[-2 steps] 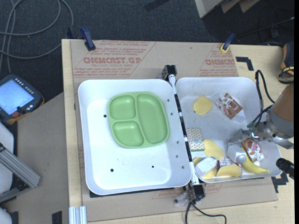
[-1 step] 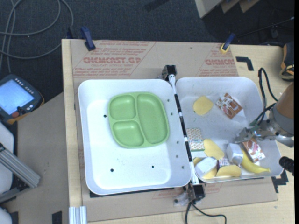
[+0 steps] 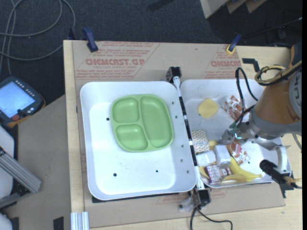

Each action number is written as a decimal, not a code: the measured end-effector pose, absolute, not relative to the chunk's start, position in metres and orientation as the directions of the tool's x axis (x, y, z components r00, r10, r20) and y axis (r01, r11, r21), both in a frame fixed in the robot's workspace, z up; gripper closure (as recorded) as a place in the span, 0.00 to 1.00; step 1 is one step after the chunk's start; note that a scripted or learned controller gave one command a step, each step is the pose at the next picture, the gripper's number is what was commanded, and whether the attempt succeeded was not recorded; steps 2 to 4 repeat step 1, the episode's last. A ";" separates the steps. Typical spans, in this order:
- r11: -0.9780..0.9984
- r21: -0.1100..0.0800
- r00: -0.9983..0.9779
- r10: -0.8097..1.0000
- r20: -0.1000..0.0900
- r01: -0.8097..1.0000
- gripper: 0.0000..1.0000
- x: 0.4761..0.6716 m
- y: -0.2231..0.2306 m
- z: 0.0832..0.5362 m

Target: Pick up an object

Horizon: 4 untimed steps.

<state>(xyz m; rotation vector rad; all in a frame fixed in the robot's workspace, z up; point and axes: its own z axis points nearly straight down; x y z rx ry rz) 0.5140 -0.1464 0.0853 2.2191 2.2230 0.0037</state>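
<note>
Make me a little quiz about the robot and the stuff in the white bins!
1. True or false: the green plate lies in the left bin.
2. Which bin holds the banana: A left, B right?
3. What colour is the round flat thing near the right bin's back?

Key: 1 true. 2 B, where the gripper reaches down among the packets. 3 yellow.

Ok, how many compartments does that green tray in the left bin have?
3. On the green tray: one at upper left, one at lower left, and a long one down its right side. All three are in plain view.
</note>
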 end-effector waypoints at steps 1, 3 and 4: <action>0.002 0.001 -0.002 1.000 0.001 1.000 1.00 0.539 -0.079 0.185; 0.002 0.001 -0.002 1.000 0.001 1.000 1.00 0.539 -0.079 0.185; 0.002 0.001 -0.002 1.000 0.001 1.000 1.00 0.539 -0.079 0.185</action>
